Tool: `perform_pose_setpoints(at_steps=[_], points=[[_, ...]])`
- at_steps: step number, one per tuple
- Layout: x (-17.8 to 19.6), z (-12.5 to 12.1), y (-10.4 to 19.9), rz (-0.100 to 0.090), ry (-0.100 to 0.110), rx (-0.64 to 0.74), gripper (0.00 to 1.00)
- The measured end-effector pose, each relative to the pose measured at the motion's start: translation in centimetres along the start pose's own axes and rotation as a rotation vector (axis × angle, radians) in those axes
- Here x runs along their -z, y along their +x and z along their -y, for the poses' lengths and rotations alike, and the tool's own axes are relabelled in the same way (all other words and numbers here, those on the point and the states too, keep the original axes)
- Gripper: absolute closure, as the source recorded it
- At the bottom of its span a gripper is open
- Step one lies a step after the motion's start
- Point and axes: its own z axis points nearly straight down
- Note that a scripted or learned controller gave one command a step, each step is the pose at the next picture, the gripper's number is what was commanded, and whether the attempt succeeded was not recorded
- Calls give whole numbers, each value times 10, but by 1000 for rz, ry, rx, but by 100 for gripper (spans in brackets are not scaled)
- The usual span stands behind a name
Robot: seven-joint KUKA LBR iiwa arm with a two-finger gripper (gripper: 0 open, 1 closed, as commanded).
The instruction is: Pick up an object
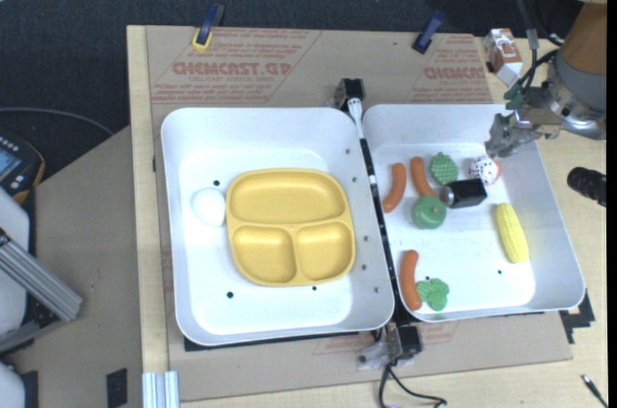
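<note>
Divided tray (288,227) in left bin (183,204), corn (510,231) in right bin (554,232)

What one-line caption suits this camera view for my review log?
Gripper poised over the right bin near a white die, with the yellow divided tray in the left bin.

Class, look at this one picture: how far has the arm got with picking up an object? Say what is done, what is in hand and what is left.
Done: the pincer has reached the right bin, at its upper edge near the white die.
In hand: nothing visible between its tips.
Left: the whole pick. The corn, black cylinder and sausages all lie on the bin floor.
</note>
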Motion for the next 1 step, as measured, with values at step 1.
perform_pose_setpoints(at_steps=[1], points=[[10, 6, 52, -1, 0, 1, 100]])
